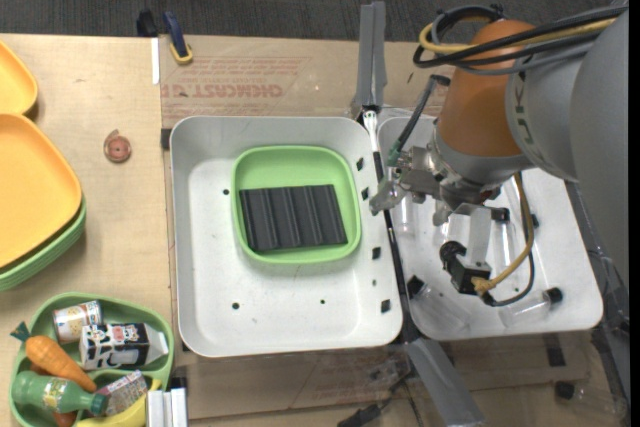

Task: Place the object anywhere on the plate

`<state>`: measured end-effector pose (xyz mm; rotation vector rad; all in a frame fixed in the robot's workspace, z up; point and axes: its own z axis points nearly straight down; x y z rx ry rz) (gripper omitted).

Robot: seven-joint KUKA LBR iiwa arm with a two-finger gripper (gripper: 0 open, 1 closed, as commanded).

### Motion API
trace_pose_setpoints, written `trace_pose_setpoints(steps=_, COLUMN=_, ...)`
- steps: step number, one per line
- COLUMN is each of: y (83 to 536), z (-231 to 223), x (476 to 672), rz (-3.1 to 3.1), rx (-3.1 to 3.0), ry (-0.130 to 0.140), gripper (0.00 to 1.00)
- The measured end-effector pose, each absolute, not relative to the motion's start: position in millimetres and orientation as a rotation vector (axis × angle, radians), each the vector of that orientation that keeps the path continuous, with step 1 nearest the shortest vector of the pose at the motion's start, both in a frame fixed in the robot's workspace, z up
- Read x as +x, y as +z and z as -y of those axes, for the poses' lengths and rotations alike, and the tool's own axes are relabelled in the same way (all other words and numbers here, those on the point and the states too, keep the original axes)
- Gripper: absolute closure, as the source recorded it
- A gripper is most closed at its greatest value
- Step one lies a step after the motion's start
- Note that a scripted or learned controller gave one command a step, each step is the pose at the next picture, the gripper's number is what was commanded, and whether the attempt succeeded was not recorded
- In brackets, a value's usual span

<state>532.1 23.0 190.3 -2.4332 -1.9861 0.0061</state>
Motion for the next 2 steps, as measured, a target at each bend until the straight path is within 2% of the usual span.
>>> trace_pose_setpoints(steps=1, y=225, z=-49, x=518.3, rz=1.967, rx=-2.448, ry=0.008, gripper=0.00)
trace_pose_setpoints(steps=2, y=201, z=-44, x=524.7, rz=1.939, rx=-2.469, ry=0.010, gripper=0.00)
